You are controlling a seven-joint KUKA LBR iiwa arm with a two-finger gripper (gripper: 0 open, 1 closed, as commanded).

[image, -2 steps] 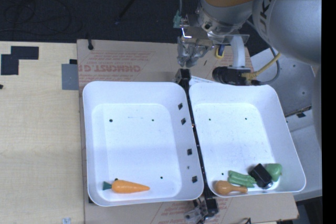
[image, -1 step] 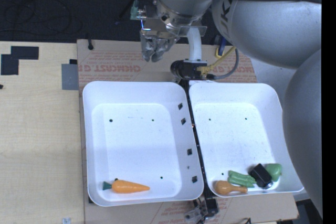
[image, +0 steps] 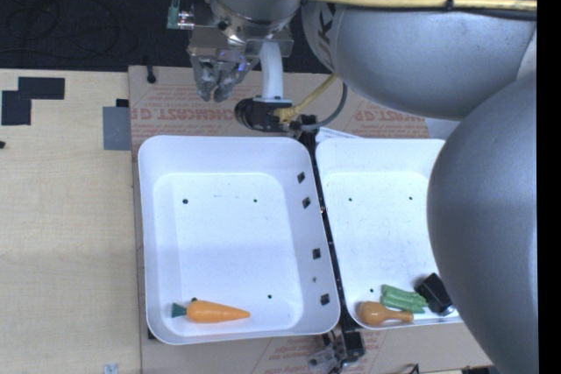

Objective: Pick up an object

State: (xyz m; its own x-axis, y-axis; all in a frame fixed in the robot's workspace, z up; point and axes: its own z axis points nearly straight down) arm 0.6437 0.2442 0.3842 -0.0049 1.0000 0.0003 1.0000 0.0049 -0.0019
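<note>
The gripper [image: 217, 83] hangs high beyond the left bin [image: 149, 188], fingers drawn together on nothing, seemingly parked clear of the camera's view of the bins. The carrot [image: 215, 311] lies near that bin's front wall, well apart.

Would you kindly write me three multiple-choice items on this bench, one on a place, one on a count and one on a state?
1. Where does the toy carrot lie?
A. at the near edge of the left bin
B. in the right bin
C. on the bench outside both bins

2. How many things show in the right bin?
A. none
B. three
C. six

3. How is the hand placed?
A. down in the left bin, on the carrot
B. raised beyond the far rim of the left bin
C. down in the right bin

Answers:
1 A, it rests by that bin's near wall.
2 B, a tan piece, a green piece and a black piece.
3 B, it is over the cardboard behind the bins.
</note>
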